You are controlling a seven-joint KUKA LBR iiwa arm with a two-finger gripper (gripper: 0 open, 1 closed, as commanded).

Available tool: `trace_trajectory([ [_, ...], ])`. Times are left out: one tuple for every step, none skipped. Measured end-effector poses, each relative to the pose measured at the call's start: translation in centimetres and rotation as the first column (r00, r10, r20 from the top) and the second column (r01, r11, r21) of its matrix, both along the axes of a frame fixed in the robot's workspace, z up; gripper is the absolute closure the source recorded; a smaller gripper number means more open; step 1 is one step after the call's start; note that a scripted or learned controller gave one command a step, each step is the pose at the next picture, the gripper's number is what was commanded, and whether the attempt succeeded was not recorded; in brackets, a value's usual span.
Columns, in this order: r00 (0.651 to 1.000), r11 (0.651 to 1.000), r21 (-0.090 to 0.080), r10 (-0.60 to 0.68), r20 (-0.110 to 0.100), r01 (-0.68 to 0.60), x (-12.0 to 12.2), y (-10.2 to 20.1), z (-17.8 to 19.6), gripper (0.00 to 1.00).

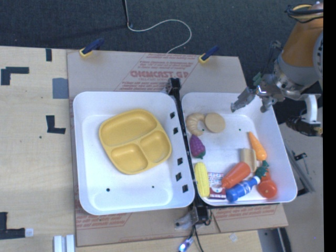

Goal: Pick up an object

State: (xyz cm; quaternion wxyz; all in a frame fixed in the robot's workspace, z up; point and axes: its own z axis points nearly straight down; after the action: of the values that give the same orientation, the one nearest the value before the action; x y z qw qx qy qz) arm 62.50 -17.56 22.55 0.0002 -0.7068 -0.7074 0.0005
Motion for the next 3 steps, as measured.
trace_trajectory([
  [1.000,1.000,0.002,-0.001,-0.006,0.001,-6.0,2.9,-1.9,0.00],
  [1.000,1.000,0.005,0.006,-0.006,-0.006,-14.2,11.0,1.3,0.00],
  [1.000,1.000,0.003,0.009,-0.008,-0.009,-14.3,21.1,-4.0,0.00],
])
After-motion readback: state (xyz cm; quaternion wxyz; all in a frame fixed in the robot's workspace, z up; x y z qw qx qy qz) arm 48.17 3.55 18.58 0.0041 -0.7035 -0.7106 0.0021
